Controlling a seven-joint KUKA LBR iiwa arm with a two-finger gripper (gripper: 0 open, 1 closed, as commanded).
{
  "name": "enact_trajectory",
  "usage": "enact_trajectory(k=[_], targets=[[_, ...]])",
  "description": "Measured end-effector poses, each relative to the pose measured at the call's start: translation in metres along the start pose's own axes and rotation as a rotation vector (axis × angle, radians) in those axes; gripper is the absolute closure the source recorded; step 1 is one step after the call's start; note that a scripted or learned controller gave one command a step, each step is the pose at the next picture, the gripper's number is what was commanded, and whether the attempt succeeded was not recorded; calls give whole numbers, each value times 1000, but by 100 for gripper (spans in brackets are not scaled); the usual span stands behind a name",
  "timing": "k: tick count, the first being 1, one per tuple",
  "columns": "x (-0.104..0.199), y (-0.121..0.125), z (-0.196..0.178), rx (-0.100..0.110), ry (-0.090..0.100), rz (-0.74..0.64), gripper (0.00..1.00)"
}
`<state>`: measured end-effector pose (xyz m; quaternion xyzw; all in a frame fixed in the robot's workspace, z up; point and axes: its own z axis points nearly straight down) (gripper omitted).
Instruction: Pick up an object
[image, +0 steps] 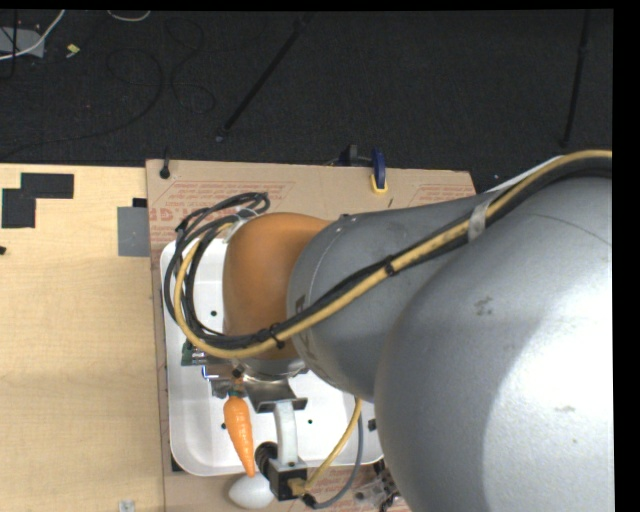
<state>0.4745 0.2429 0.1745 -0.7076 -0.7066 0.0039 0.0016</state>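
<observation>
We see the grey arm (480, 330) reaching across the white bin (192, 440) and covering most of it, with the orange band (262, 275) sitting over the bin's middle. The gripper (240, 384) hangs below that band, over the bin's near half. The wrist hides it from above, so we cannot tell how far it is open or whether it has hold of anything.

A toy carrot (239, 436) lies in the bin's near half, close to the left wall. Its thick end points up toward the gripper and its tip toward the bin's near rim. The thick end sits right at the gripper, but we cannot tell whether they touch.

A white egg-shaped thing (249, 492) rests at the bin's near rim, just beyond the carrot's tip. A small green thing (188, 351) shows against the bin's left wall, partly under the cables. A blue clamp (379, 171) stands well beyond the bin's far side.
</observation>
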Motion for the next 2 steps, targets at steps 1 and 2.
enact_trajectory(k=[1, 2], targets=[[0, 1, -11, -3, 2, 0, 100], [0, 1, -12, -3, 2, 1, 100]])
